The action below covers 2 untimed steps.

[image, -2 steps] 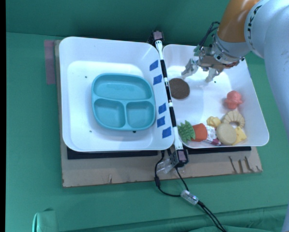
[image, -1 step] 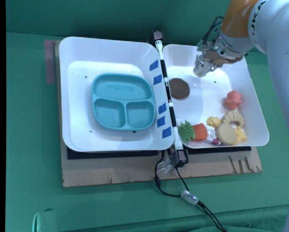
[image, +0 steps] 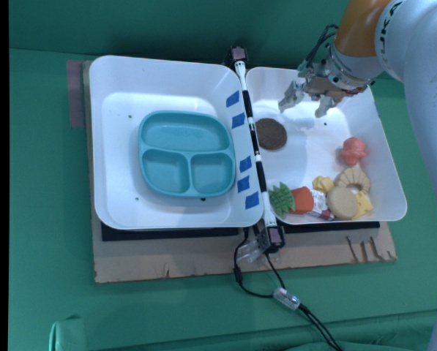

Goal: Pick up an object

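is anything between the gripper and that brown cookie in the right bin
Nothing visible. The gripper hangs with open jaws over the far part of the right bin; the brown cookie lies alone on bare white floor, nearer the divider. The other toys are clustered at the bin's near corner, well clear.
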Available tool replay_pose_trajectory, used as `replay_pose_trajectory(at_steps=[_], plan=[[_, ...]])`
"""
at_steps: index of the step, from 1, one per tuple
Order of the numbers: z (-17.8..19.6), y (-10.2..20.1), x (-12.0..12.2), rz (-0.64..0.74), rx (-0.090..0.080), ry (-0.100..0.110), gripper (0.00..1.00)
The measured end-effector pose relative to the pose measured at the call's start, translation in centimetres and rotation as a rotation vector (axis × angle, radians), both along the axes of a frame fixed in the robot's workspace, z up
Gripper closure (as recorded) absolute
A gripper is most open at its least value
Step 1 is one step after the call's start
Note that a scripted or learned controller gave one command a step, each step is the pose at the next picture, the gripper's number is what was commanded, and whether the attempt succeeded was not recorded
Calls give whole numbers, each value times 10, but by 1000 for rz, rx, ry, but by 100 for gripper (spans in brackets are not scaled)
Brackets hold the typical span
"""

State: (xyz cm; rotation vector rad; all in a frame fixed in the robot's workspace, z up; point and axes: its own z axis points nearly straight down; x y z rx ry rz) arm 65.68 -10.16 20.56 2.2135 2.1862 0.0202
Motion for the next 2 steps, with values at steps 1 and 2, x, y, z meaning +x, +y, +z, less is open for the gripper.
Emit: replay_pose_trajectory(at_steps=[1, 2], plan=[[-19, 3, 11, 7, 4, 14, 0], [-19, 6, 33, 8, 8, 14, 0]])
